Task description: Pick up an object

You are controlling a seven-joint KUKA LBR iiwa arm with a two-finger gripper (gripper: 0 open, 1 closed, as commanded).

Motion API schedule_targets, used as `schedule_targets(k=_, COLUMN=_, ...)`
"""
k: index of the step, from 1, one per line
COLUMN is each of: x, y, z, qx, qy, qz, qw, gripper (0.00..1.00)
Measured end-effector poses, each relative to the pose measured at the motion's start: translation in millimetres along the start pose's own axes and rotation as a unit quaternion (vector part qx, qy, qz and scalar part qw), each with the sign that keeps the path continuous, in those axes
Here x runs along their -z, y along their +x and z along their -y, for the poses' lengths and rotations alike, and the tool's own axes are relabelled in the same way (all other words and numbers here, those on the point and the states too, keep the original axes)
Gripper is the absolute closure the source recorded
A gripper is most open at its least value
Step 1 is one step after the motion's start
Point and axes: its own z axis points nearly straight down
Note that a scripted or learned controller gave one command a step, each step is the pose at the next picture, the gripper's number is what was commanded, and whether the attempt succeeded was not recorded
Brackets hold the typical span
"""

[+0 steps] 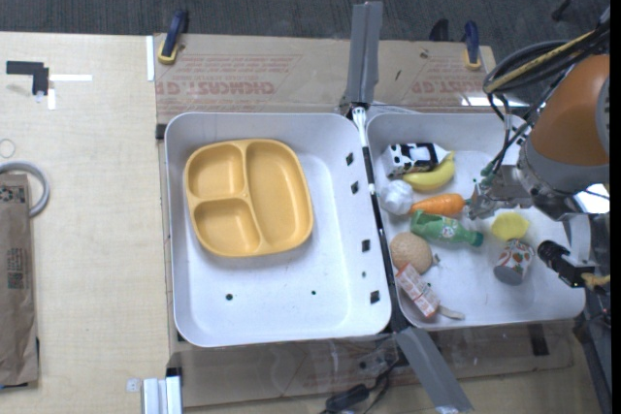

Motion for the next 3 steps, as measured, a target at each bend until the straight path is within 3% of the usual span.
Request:
schedule_targets(k=1, x=48, y=39, z=-21, qx=-0.188, qy=0.008, qz=0.004, qw=0.9821, gripper=1.00)
schedule_targets(k=2, x=138, y=42, z=-37, qx=-0.047, qy=0.008, qz=0.003, qw=0.9989, gripper=1.00)
schedule_targets(k=3, x=138, y=42, z=-37, qx=-0.047, qy=0.009, qz=0.003, qw=0.9989, gripper=0.00)
